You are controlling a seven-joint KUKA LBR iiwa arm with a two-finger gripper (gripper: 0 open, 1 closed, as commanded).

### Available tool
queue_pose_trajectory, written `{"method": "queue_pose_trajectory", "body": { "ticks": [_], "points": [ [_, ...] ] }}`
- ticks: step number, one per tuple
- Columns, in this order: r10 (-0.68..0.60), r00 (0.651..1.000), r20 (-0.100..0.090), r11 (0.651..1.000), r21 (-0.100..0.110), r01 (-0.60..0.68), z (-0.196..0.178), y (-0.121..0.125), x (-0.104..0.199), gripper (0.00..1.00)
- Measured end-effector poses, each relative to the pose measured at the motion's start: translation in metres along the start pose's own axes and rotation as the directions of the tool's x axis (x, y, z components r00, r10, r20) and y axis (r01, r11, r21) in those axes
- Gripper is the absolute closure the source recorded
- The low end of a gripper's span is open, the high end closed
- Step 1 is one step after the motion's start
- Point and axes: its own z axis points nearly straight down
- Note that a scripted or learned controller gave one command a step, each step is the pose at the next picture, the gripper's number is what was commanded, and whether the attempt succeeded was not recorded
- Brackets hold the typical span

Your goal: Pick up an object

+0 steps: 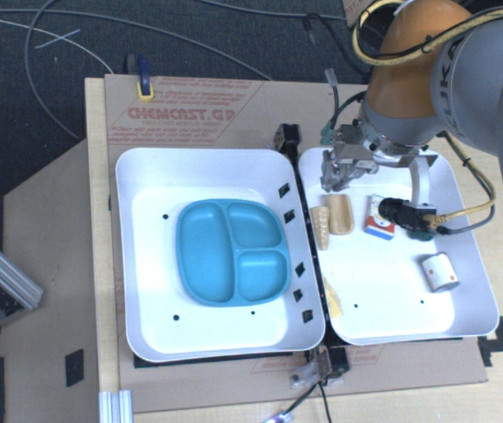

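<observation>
Brown board worktop [189, 104], two white bins. Gripper [337, 173] above right white bin [392, 315], far-left; grip state can't tell. Just nearer lies tan wooden block [339, 213]: prob. light, stiff; pinch across its narrow sides.

Blue divided plate [232, 251] in a white bin [136, 236]; tan brush [339, 213], red-white-blue box [378, 226], orange-banded grey arm [427, 51]

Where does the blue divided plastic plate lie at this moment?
The blue divided plastic plate lies in the middle of the left white bin in the camera view, across the bins' shared edge from a tan ridged object.
</observation>
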Motion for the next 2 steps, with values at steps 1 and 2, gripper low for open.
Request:
{"method": "queue_pose_trajectory", "body": {
  "ticks": [1,2],
  "points": [
    [-0.001,1.0,0.0,1.0,-0.001,0.001,0.004,-0.004,0.052,1.0],
    [0.0,1.0,0.001,1.0,-0.003,0.0,0.003,-0.009,0.103,1.0]
  ]
}}
